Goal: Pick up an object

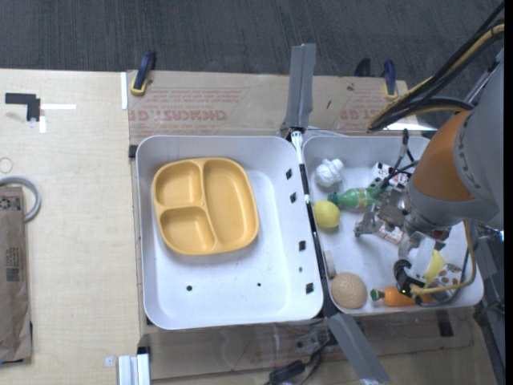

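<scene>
Arm: 1 large rounded grey casing, smooth, matte. Broad orange band wraps the segment just above the wrist. Wrist housing below the band grey, cylindrical, darker underside. Pincer at about 9 o'clock from the wrist: pale metal bracket parts, small dark fittings. Black and yellow cables run in a bundle from 1 o'clock along the casing.

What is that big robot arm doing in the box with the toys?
The arm's gripper is down in the right bin, among small toys: a yellow lemon, a green bottle, a white toy, a tan ball and an orange piece. It is trying to pick one up, but nothing can be seen held. The left bin has a yellow divided plate.
</scene>
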Tool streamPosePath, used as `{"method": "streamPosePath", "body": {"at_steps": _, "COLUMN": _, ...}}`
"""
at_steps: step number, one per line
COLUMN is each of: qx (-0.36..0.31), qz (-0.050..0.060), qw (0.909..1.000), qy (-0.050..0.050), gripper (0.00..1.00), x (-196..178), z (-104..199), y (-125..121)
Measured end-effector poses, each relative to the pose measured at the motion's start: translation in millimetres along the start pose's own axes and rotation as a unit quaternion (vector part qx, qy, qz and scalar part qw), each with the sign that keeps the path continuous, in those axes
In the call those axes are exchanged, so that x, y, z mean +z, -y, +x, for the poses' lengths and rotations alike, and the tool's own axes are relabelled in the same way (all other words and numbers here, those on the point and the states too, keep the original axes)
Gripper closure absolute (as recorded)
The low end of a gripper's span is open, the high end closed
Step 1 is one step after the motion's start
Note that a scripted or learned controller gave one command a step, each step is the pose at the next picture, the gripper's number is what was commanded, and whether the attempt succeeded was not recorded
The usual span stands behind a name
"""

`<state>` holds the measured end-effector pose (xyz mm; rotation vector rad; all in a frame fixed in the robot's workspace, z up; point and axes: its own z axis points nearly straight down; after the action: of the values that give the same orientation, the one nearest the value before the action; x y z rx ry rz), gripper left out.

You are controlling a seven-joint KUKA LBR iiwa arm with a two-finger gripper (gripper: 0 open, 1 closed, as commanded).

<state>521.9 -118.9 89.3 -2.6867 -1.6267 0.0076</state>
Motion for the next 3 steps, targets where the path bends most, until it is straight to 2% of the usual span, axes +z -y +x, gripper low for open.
{"method": "streamPosePath", "body": {"at_steps": 1, "qx": 0.215, "qz": 0.0, "qw": 0.9766, "qy": 0.0, "gripper": 0.0, "x": -81.3, "z": -9.7, "y": -25.6}}
{"method": "streamPosePath", "body": {"at_steps": 2, "qx": 0.39, "qz": 0.0, "qw": 0.921, "qy": 0.001, "gripper": 0.0, "x": -246.3, "z": -69.3, "y": -52.8}}
{"method": "streamPosePath", "body": {"at_steps": 3, "qx": 0.375, "qz": 0.004, "qw": 0.927, "qy": -0.001, "gripper": 0.0, "x": -0.8, "z": -77.0, "y": -47.3}}
